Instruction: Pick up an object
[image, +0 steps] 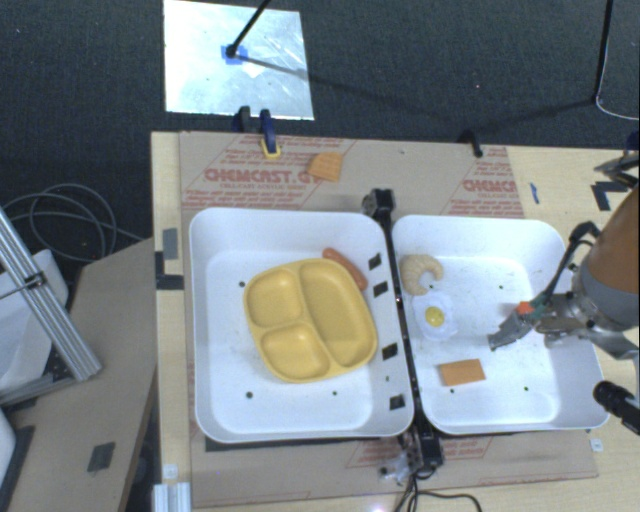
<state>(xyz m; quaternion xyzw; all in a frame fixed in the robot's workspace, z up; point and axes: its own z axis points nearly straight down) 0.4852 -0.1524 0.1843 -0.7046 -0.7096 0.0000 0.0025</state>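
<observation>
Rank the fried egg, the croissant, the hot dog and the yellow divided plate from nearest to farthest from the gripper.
From the gripper:
1. Fried egg, right bin.
2. Croissant, right bin's upper left.
3. Hot dog, left bin, beside the plate.
4. Yellow divided plate, left bin.

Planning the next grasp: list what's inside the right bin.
Right bin holds a croissant, fried egg and cracker-like orange square. The gripper covers some floor.

We look down on a pale wooden counter (170, 300) spread with printed cardboard (260, 175). Behind it, across the upper frame, lies dark carpeted floor (80, 100), with a shiny silver sheet (240, 60) at upper centre catching the light. At left we see coiled grey cables (60, 215) and, below them, an aluminium frame rail (45, 310) running diagonally.
</observation>
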